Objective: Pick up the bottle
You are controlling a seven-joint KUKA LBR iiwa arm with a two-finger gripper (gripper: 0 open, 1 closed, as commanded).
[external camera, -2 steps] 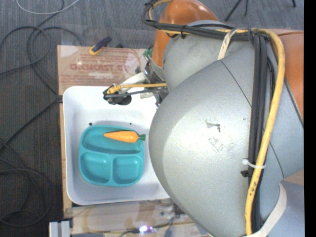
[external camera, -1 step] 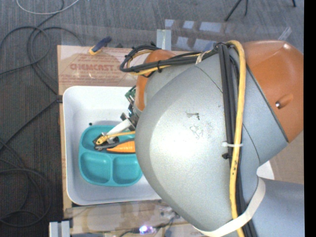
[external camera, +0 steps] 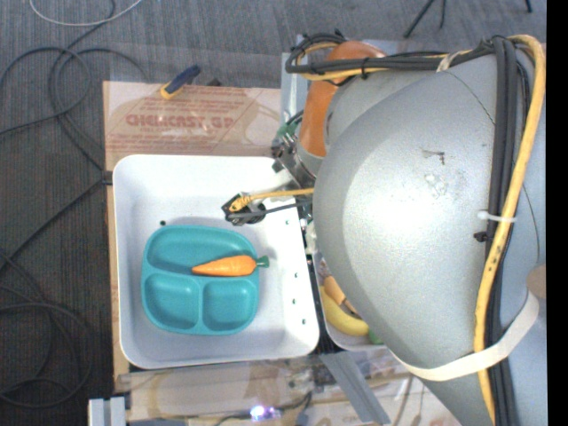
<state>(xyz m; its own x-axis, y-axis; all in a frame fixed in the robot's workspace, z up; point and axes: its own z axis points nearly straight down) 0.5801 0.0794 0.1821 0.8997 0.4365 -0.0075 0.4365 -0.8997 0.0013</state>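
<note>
We cannot tell if the robot's hand (external camera: 286, 153) is spread or pressed together, because the big grey arm (external camera: 417, 193) covers it. The hand hangs over the edge of a white bin (external camera: 142, 185). A little way off in that bin lies a carrot (external camera: 226, 266) on a blue plate (external camera: 202, 304). Farther from the hand, a banana (external camera: 344, 316) peeks out. We guess the bottle hides under the arm. It is likely light, smooth and slippery, so grab it around the middle.
</note>
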